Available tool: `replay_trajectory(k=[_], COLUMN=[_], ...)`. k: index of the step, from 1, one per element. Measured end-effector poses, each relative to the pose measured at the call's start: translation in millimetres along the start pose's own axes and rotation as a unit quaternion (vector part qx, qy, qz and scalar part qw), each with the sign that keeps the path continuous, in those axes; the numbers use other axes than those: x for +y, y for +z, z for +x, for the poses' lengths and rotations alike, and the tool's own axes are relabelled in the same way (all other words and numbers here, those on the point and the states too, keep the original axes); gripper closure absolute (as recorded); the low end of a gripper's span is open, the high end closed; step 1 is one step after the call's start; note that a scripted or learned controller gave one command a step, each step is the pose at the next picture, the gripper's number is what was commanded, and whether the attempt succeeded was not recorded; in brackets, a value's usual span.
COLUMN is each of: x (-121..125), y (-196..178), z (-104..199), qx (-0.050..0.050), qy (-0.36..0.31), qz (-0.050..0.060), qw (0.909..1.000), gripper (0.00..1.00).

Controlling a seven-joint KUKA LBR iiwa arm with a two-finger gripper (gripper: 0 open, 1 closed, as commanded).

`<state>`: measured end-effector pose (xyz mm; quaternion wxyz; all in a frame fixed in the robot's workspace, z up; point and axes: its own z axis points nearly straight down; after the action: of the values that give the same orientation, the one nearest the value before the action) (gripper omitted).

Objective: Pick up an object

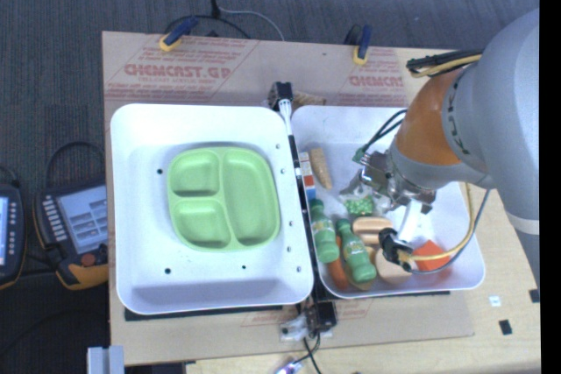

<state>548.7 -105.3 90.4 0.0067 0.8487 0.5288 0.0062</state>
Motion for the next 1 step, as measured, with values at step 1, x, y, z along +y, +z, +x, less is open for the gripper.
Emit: replay_trajectory(k=[1], x=[-38.8], y=[-1.1], z=[-11.7], qx=[-0.001], qy=[-0.109], qz=[-0.003], qw=[0.994], gripper=[1.0])
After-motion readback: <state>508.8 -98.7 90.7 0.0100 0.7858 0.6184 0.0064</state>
